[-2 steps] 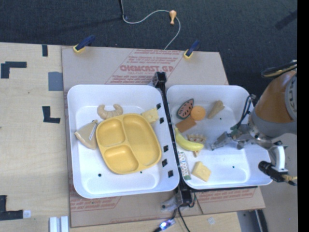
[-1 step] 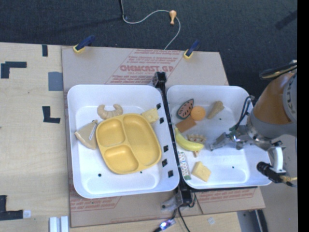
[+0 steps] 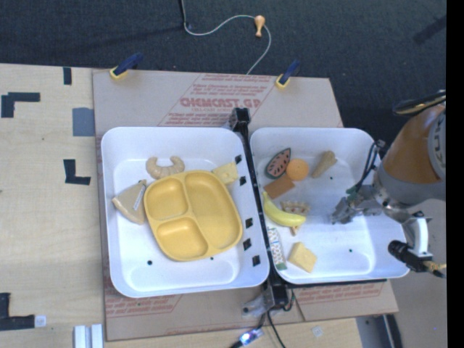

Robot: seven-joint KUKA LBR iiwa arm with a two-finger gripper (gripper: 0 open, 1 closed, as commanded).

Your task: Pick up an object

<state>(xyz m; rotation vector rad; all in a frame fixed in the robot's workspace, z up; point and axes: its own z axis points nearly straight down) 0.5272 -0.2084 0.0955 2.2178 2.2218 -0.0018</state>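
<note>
My gripper [image 3: 344, 213] hangs low over the right bin [image 3: 362, 263], in its right half, above bare white floor. Nothing shows in its grasp. To its left lie a banana [image 3: 281, 215], a brown block [image 3: 279, 187], an orange ball [image 3: 297, 169] and a watermelon slice [image 3: 278, 163]. A tan piece [image 3: 323, 163] lies up and to the left of the gripper. A yellow cheese wedge [image 3: 302, 257] sits near the bin's front edge, apart from the gripper.
The left bin [image 3: 123, 267] holds a yellow divided plate [image 3: 192, 214], a tan curved piece [image 3: 164, 167], a tan wedge [image 3: 130, 201] and a small yellow piece [image 3: 227, 172]. The grey arm with its orange band [image 3: 413, 151] stands over the right bin's right wall.
</note>
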